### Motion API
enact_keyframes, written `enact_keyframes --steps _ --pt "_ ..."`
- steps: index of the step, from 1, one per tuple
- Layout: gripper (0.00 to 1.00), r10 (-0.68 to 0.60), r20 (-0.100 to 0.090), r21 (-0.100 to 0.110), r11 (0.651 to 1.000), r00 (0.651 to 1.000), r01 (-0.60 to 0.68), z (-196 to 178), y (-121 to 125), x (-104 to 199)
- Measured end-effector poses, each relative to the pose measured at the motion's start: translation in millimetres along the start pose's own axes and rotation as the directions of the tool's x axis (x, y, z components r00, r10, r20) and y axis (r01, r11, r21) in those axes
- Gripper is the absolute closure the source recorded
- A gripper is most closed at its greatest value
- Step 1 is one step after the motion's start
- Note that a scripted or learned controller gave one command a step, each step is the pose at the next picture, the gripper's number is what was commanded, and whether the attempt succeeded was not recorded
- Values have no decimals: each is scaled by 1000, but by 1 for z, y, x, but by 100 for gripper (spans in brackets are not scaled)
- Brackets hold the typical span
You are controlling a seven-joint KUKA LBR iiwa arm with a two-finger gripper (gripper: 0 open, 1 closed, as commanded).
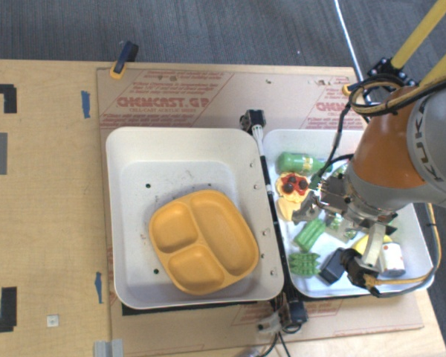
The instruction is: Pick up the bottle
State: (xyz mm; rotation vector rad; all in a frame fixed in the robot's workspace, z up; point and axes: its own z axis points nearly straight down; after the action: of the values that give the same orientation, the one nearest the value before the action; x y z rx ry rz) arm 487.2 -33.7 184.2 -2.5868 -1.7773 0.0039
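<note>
Camera view: jaws (pixel 334 218) low inside right bin (pixel 424 236), among clutter; open or clenched, cannot tell. Green bottle (pixel 295 161) lying on its side at far left corner of right bin, just beyond red-and-yellow toy (pixel 293 185), apart from jaws. Yellow divided tray (pixel 202 240) in left bin (pixel 134 199).

Toys (pixel 309 236) crowd the right bin (pixel 425 238); the left bin (pixel 134 162) lies open around its yellow tray (pixel 203 241).
</note>
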Motion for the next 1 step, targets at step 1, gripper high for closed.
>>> enact_keyframes --steps 1 --pt "0 0 0 -1 1000 1000 0 0 0 0"
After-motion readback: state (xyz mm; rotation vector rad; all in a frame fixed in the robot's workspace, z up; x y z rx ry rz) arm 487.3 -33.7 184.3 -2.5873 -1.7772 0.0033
